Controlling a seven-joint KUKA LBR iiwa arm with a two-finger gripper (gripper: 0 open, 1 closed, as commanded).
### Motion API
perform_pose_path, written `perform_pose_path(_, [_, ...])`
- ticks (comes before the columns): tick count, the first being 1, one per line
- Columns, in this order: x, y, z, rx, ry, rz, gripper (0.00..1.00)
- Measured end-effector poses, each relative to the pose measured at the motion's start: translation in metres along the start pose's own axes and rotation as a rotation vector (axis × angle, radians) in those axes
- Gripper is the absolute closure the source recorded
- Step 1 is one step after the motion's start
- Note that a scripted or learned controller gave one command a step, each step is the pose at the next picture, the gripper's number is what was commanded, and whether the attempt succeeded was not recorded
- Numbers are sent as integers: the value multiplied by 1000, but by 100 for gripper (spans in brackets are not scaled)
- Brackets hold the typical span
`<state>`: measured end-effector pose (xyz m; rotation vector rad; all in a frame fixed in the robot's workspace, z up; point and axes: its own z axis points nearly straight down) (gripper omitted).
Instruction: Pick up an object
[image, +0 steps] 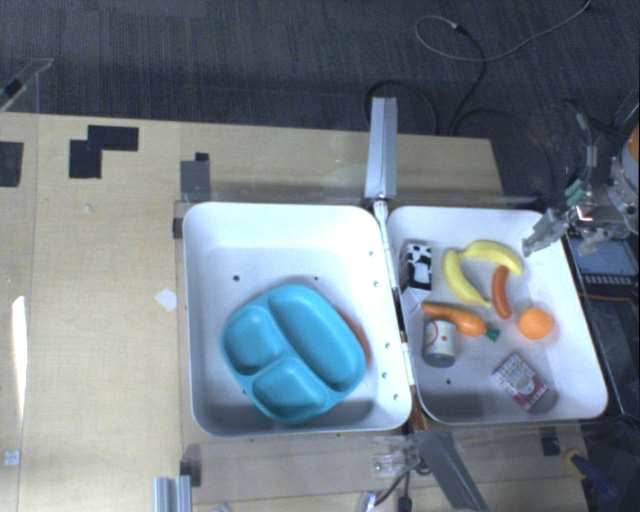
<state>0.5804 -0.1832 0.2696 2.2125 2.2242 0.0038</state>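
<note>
Up at the far right rim of the right bin (590, 400), the fingers (545, 235) hung with nothing between them; the grey tips pointed down and to the left, but whether they stood apart or together could not be told from this slant. The arm (610, 205) behind them came in from the right edge, a tangle of grey metal and cables.

Just left of the fingers, and nearest to them, lay a yellow banana (495, 255), curved, with a second yellow banana (460, 278) beside it further left. Below the fingers and a little left lay an orange sausage-shaped piece (500, 290), and just below that a round orange fruit (536, 323). A carrot (458, 318) with a green end lay further left and lower, touching a small tin can (438, 342) that lay on its side. A black-and-white box (417, 266) stood well to the left of the fingers, against the wall between the bins. Well below the fingers lay a flat patterned packet (520, 380) near the bin's near corner. None of these things touched the fingers.

Far to the left of the fingers, the left bin (210, 250) held a blue divided plate (292, 350) with three compartments, an orange thing peeping from under its right edge. Both bins sat on a pale wooden surface (100, 300).
</note>
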Motion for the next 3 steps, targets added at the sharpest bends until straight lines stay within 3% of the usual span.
perform_pose_path(1, [1,2,-12,-7,-1,-6,100])
perform_pose_path(2, [36,37,-93,-2,0,259,100])
perform_pose_path(3, [37,39,-105,-8,-2,249,100])
